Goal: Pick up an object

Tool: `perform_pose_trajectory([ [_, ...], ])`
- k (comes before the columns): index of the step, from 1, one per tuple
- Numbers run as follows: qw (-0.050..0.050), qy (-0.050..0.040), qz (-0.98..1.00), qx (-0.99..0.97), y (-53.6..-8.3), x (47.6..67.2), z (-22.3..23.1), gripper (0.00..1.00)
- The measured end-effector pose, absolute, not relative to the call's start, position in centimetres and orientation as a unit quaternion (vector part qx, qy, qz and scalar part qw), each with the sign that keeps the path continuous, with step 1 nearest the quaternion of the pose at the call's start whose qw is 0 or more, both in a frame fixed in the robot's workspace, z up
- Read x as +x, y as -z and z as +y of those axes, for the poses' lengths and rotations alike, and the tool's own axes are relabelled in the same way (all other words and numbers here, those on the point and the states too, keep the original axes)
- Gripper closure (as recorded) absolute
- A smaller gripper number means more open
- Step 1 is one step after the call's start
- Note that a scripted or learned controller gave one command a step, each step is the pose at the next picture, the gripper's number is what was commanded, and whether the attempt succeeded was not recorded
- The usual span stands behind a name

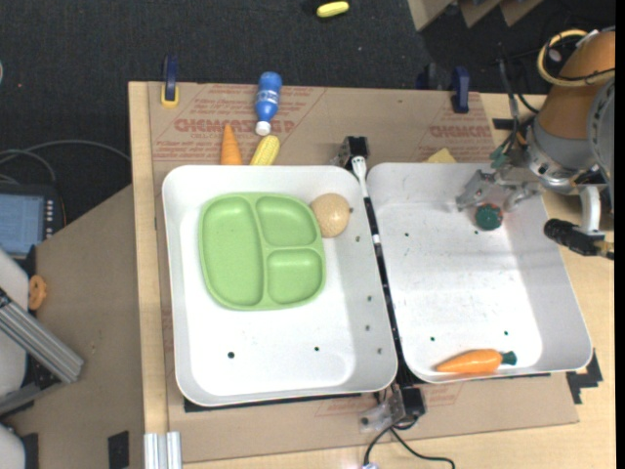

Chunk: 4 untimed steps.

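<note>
My gripper (491, 197) hangs low over the far part of the right bin (547, 291), at the end of the grey and orange arm (571, 106) reaching in from the right. A small dark green round object (487, 219) sits right at the gripper's tip; I cannot tell whether it is gripped or resting on the bin floor. An orange carrot with a green top (474, 362) lies along the right bin's near edge, well away from the gripper.
The left bin (283, 360) holds a green divided plate (262, 250) and a tan round object (332, 214) at the plate's far right corner. On the bench behind the left bin lie a blue and white bottle (267, 101), a corn cob (265, 149) and a small carrot (229, 147).
</note>
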<state>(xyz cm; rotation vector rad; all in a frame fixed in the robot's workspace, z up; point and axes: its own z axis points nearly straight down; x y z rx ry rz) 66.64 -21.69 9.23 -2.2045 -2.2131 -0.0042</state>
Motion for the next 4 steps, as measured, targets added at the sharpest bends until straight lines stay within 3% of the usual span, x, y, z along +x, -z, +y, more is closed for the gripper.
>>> perform_pose_trajectory([
  [4, 0.009, 0.0013, -0.708, -0.706, -9.24, 66.65, -21.69, 0.00],
])
